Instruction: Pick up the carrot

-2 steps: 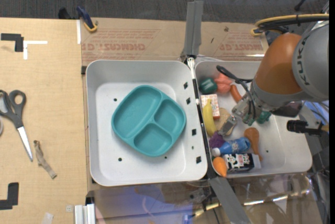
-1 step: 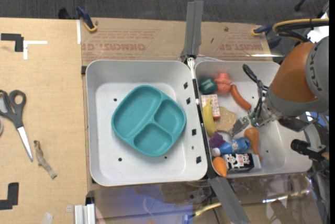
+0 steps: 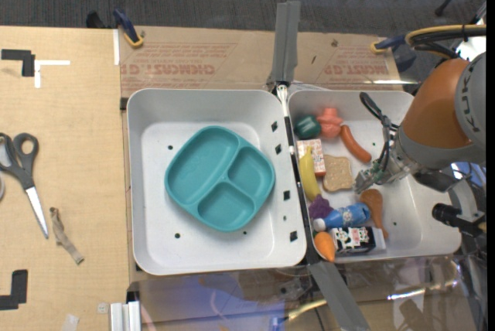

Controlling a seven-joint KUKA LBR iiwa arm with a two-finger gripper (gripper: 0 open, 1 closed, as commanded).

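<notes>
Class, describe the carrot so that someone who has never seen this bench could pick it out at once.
Look in the right bin, the one crowded with toy food. Go to its near left corner, beside the divider between the bins. The carrot is the small orange cone there, next to a black-and-white carton and below a blue bottle; the other orange pieces lie further right or back.

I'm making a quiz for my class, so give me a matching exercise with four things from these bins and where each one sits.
Things:
1. teal plate
2. carrot
3. banana
4. sausage

Places:
A. near front corner of the right bin
B. along the right bin's left wall
C. left bin
D. far part of the right bin, lying at a slant

Pairs: 1-C, 2-A, 3-B, 4-D
</notes>
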